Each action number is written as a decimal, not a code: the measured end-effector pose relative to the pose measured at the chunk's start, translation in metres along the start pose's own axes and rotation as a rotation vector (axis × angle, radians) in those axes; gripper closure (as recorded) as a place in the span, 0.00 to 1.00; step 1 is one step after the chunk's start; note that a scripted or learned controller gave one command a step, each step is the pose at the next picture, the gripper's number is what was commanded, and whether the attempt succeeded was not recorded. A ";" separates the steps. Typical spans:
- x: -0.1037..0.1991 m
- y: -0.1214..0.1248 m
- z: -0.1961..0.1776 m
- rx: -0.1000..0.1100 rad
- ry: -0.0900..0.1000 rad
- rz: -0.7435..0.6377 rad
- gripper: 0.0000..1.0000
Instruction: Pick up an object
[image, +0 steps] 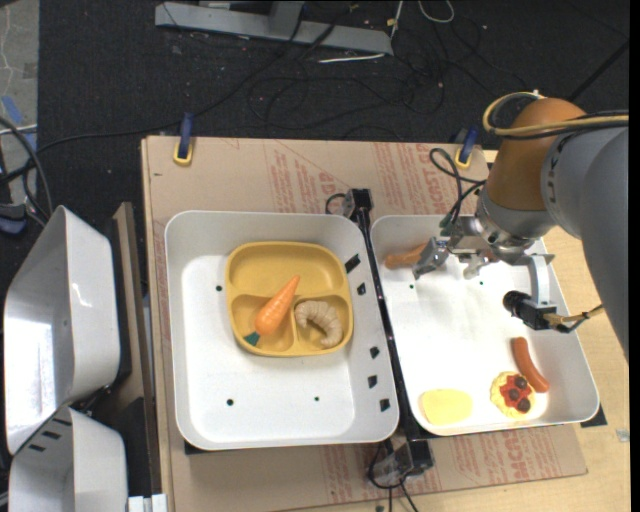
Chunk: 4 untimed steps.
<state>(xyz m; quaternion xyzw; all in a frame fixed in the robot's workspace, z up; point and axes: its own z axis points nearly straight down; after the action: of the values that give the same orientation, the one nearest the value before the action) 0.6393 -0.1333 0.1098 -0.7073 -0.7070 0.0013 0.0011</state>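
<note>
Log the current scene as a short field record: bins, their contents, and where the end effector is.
left bin: yellow divided plate holding a carrot and a shrimp
right bin: sausage, pizza slice, yellow disc, orange piece at the far left corner
end effector: over the far end of the right bin, beside the orange piece
grasp: cannot tell from this view

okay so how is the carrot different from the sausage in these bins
The carrot lies in the yellow divided plate in the left bin; the sausage lies on the floor of the right bin. The carrot is orange and tapers to a point, with a green end; the sausage is red-brown with rounded ends. The carrot looks thicker. Both are long toy foods lying at a slant.
</note>
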 end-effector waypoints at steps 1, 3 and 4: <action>0.000 0.001 -0.014 -0.006 -0.001 0.000 1.00; -0.005 0.002 -0.132 -0.011 -0.002 -0.003 1.00; 0.048 -0.002 -0.141 -0.004 0.001 -0.007 1.00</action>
<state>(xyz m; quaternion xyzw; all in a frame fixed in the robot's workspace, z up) 0.6375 -0.0854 0.2504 -0.7048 -0.7094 -0.0007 0.0000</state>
